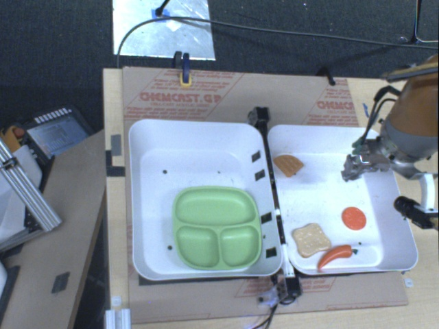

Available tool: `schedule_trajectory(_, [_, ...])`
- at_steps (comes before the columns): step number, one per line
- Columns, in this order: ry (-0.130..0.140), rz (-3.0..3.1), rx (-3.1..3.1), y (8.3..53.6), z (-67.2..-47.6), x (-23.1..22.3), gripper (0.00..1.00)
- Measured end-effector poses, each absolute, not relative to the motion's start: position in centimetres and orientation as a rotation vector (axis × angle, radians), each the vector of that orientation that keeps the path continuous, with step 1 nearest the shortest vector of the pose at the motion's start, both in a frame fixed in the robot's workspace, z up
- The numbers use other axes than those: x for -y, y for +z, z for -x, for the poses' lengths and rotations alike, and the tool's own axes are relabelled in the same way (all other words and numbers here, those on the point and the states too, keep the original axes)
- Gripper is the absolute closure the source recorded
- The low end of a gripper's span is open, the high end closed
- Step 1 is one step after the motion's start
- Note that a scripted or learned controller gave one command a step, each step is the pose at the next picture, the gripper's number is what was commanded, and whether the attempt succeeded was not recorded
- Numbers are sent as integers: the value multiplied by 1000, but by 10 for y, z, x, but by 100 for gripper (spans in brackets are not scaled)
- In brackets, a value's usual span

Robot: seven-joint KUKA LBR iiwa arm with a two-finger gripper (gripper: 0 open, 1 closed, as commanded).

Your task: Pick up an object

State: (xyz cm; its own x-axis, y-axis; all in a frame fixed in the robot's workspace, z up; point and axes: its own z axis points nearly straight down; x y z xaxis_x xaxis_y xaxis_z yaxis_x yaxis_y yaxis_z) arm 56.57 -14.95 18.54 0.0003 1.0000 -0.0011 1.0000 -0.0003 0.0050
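Note:
The right bin holds several toy foods. A tan bread-like piece lies near its upper left. A red round slice rests toward the right side. A beige toast slice sits near the front, with a red chili pepper beside it at the front edge. My gripper hangs over the right bin's upper right part, above and slightly right of the red slice, well clear of the bread-like piece. Nothing shows between its fingers.
The left bin carries a green three-compartment plate. A black divider with clips runs between the two bins. The arm's orange band and grey wrist reach in over the right bin's far right rim.

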Motion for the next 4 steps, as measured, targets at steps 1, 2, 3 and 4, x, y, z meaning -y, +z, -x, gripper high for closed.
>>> schedule_trajectory(1, [6,-2213,-2220,248,-567,156,100])
schedule_trajectory(2, [2,-2213,-2230,242,-557,113,100])
schedule_trajectory(3, [2,-2212,-2233,235,-543,54,100])
schedule_trajectory(4, [5,-2210,-2232,243,-540,-2,100])
